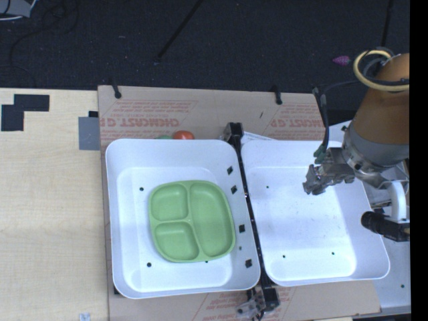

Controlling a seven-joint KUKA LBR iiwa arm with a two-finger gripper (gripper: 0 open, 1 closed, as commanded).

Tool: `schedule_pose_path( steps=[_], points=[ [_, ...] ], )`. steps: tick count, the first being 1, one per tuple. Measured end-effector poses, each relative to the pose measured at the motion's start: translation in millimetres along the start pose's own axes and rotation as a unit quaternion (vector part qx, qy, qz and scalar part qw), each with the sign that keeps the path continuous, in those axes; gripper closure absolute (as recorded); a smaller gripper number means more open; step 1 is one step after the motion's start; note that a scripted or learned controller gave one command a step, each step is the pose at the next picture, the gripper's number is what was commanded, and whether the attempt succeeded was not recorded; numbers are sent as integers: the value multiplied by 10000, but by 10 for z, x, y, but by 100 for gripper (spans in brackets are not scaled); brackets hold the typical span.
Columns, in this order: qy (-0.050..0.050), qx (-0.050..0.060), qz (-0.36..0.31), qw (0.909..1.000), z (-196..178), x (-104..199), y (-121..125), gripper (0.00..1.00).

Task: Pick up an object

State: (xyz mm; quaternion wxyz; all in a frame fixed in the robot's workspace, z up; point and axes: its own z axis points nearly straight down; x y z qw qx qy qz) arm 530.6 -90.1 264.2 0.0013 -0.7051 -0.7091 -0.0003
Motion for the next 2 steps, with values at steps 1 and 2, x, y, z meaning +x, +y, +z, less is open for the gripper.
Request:
schedule_pose_path(
  steps=[1, 2],
  points=[
    [-2, 3, 3, 10000, 47, 548, 214, 100],
    [-6, 19, 12, 10000, 218, 1113, 270, 100]
  ],
)
